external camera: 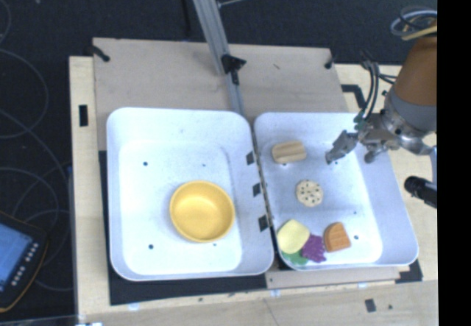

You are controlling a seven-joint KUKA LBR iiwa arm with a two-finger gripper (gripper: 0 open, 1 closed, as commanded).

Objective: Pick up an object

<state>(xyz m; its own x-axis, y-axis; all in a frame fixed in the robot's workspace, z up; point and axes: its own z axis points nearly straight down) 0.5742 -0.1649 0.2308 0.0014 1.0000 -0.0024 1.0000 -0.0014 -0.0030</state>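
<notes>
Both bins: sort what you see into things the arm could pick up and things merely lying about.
For the job: gripper, bread roll, cookie, yellow piece, purple grapes, orange piece, yellow bowl.

Lying about: metal pole, tablet.

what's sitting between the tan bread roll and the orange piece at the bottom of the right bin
In the camera view, the round cookie lies between the bread roll and the orange piece, on the right bin floor, apart from both.

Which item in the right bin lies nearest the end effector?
The tan roll, at the top of the right bin, beside the end effector. The cookie is lower; the others cluster at the bottom edge.
</notes>
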